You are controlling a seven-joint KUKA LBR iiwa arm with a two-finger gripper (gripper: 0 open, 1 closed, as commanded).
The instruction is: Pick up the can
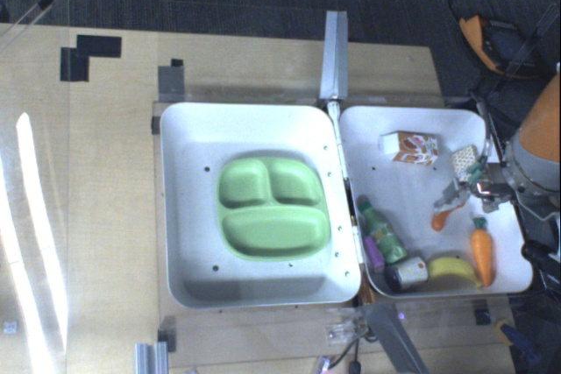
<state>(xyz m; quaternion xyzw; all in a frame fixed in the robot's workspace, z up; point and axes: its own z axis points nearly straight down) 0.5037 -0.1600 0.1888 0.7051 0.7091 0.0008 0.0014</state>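
A green tray (273, 208) is seen in the left bin (180, 188). In the right bin (412, 188), the can (408, 272) lies on its side at the near wall, between a bottle (380, 232) and a banana (453, 268). It is judged light, stiff and slippery, best taken across its round body. The gripper (463, 188) hangs farther right, well apart; whether it is open or closed cannot be told.

We note a green tray (273, 208) in the left bin (180, 188); right bin (368, 131) holds carton (409, 147), bottle (380, 232), banana (453, 268), carrot (481, 251).
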